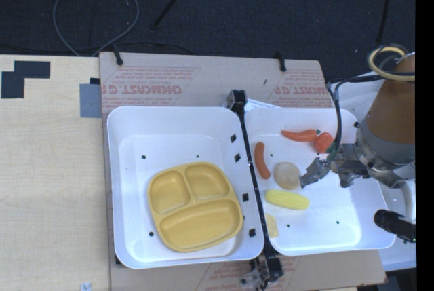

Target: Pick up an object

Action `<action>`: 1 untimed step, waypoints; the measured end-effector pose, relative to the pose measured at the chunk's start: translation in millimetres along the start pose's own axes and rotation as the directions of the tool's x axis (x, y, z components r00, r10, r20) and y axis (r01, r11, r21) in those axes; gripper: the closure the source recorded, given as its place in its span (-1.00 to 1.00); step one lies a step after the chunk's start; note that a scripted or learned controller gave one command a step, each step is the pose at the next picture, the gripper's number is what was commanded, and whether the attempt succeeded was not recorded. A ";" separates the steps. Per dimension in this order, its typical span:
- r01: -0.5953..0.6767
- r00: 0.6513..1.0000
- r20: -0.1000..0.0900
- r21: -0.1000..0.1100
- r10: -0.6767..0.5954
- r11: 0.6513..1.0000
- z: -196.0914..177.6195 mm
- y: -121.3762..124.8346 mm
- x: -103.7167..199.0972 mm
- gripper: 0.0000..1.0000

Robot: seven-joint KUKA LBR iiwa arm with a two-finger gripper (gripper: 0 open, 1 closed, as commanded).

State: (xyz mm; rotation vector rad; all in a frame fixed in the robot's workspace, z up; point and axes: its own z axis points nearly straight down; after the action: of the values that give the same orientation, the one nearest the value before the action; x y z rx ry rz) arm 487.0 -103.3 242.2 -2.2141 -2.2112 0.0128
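My gripper [316,171] hangs in the right bin [352,232], just beside the round beige item [287,175], above the corn cob [287,199]

Yellow three-compartment tray [195,207] in left white bin [129,147]; cardboard sheet [203,83] at 12 o'clock; black cables [95,5] beyond, on dark floor.

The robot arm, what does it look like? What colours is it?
The arm is fat and round, orange on top and grey lower down. A yellowish cable loops above it and a thin dark cable curves beside it. The gripper is small, dark grey metal.
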 end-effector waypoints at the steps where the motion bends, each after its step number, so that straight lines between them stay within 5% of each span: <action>1: 0.002 1.000 0.001 -0.010 -0.002 1.000 -4.7 1.8 -0.2 -1.00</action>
State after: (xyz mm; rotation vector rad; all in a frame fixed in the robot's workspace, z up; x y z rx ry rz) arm 488.8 -103.6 246.9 -2.2181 -2.2186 0.0034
